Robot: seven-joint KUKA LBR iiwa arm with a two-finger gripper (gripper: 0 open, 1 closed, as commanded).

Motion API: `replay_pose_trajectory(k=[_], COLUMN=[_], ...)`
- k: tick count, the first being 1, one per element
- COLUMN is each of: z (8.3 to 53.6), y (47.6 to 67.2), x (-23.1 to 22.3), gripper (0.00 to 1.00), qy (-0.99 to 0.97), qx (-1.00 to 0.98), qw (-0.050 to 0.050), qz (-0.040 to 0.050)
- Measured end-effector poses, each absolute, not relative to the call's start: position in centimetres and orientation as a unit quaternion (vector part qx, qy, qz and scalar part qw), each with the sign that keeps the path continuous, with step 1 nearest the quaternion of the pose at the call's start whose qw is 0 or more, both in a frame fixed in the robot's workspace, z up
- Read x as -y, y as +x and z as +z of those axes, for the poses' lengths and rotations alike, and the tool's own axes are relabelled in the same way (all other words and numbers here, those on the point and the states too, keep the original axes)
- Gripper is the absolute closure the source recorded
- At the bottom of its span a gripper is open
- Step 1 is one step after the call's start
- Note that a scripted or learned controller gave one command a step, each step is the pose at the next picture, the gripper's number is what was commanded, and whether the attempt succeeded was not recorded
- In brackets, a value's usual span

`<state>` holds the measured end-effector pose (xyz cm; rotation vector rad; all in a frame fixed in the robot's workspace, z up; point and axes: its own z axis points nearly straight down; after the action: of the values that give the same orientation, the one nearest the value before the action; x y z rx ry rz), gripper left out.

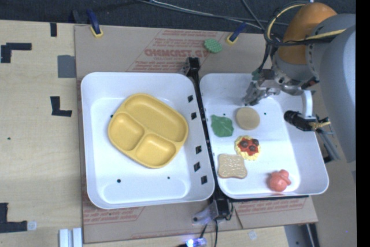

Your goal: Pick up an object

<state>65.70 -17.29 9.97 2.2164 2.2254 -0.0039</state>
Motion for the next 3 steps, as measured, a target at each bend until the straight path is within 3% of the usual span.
replay_pose_trajectory(k=[2, 3], z=[20.4, 23.1], y=[65.7, 65.8], x=[16.7, 16.7], gripper=[1.00, 1.00], qy=[0.706, 0.707], qx=[-0.708, -0.708], qw=[0.002, 0.001], qz=[0.0015, 0.0007])
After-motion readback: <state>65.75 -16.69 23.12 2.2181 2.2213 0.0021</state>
